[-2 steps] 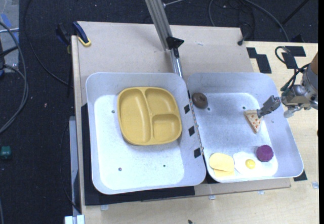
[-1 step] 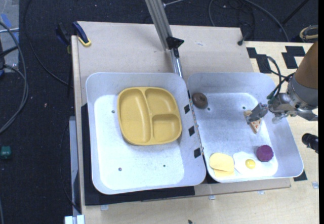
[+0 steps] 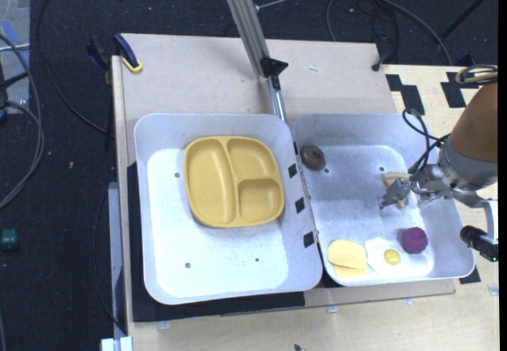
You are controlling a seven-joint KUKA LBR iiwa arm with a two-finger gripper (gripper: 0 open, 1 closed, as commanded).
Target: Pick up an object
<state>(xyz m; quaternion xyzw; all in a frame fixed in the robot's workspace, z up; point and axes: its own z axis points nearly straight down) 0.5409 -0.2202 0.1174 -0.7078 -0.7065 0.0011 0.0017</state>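
The worktop [image 3: 206, 76] is pale tan board. Two white bins lie on it, touching along their inner edges. The left bin [image 3: 166, 258] sits toward the worktop's near left corner; the right bin [image 3: 356, 159] lies just beside it on the right. Behind the left bin, at the worktop's far left corner, a blue and yellow clamp [image 3: 127, 54] grips the edge.

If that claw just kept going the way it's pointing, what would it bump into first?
Most likely the bare floor of the right bin: the claw points left and downward over it. Depth is hard to judge; the brown donut lies farther off, up-left.
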